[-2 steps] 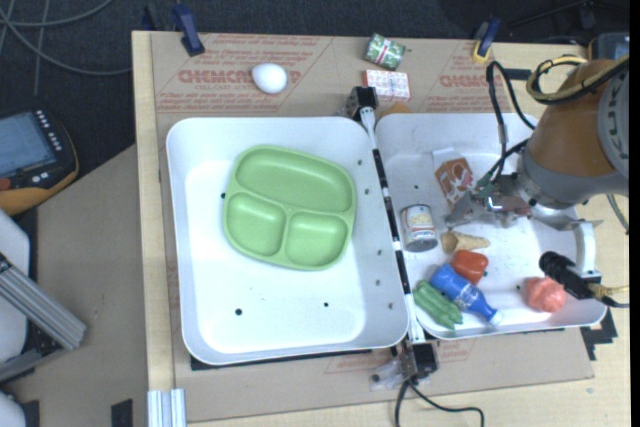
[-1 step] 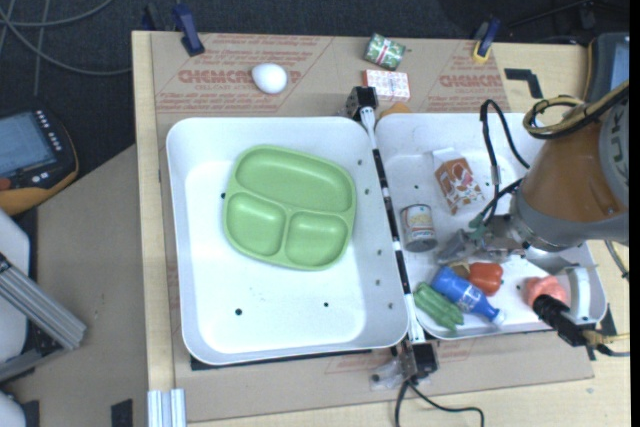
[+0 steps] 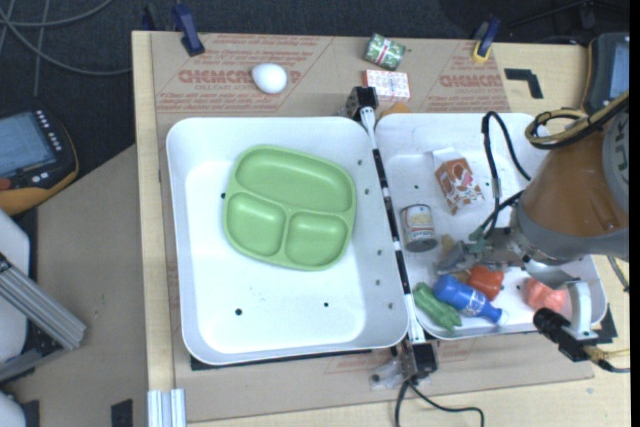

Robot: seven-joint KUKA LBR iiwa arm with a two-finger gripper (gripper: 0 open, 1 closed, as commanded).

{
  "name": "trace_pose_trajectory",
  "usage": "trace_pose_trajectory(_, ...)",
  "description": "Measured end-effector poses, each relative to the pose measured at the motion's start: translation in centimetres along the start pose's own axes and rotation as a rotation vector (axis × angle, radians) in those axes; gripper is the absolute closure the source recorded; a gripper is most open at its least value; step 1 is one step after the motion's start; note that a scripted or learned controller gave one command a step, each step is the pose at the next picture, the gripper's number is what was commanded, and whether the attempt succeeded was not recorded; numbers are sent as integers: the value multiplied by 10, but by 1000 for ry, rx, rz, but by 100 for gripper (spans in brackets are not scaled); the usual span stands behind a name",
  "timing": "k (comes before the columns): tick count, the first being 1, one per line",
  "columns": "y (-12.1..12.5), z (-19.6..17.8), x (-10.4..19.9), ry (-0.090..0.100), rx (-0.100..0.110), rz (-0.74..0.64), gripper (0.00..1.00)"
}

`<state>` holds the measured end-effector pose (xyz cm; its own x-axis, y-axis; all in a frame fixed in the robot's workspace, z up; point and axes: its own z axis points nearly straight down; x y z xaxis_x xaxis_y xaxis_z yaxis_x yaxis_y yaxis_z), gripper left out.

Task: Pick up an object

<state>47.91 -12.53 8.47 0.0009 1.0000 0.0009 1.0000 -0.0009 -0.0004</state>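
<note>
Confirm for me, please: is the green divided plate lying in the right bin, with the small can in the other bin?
Not quite. The camera view shows the green divided plate in the left bin; the small can stands in the right bin.

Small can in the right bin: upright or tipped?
Upright. The can shows its round top to the camera, label below, standing on the right bin floor.
</note>
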Motion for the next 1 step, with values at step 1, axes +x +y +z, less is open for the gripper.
trace_pose_trajectory(1,0,-9,0,-1,-2,1,100)
